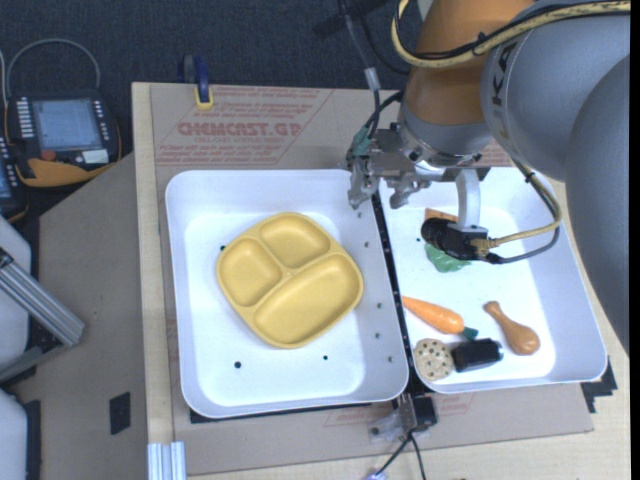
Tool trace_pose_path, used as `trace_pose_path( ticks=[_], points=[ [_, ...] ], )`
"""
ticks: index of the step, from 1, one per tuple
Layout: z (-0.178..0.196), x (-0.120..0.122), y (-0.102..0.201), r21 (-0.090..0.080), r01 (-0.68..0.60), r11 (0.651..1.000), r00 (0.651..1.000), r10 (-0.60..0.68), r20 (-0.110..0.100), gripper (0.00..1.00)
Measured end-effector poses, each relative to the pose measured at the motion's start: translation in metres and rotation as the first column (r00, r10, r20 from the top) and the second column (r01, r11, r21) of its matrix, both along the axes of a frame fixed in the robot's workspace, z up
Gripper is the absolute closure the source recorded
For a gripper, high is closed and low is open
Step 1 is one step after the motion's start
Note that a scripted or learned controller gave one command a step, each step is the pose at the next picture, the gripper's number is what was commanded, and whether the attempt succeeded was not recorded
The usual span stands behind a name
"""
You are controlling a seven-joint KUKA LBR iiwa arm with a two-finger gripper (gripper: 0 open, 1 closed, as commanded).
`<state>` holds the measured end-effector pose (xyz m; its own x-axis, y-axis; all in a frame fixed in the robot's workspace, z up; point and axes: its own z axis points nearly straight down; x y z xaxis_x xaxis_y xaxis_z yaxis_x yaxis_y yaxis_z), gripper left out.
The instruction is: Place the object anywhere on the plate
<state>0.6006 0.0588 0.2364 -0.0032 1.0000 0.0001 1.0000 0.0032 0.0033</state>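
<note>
Tool [378,190], grip state can't tell, sits over the rims betw. the 2 bins at far end; carrot [433,314], drumstick [512,328], cookie [431,359] & black block [475,354] lie in view-right bin [560,268]; yellow 3-compartment plate [290,278] in view-left bin [195,298].

Views: one fixed camera.
Station: above the bench [150,168], high over the yellow plate [290,280].
Facing: downward at a slant. The bench's far edge shows above the plate, its near edge below.
Nearness: middling. The plate sits left of centre; the left bin [180,268] around it is in frame whole, and the right bin [560,303] beside it nearly so.
Margins: dark floor [250,18] beyond the plate; a screen unit [65,128] well off to its upper left.
Obstruction: the arm [560,78] enters from the plate's right, looms large, and covers the upper right corner.
</note>
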Motion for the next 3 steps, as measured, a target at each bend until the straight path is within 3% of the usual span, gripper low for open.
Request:
trace_pose_path(
  ticks=[1,2,3],
  points=[
    [-0.008,-0.003,0.045,0.001,-0.001,1.000,1.000,0.001,-0.004,1.00],
    [-0.016,0.012,0.095,0.000,0.000,1.000,1.000,0.000,0.000,1.00],
    [-0.016,0.011,0.094,0.000,0.002,1.000,1.000,-0.002,-0.001,0.00]
  ],
)
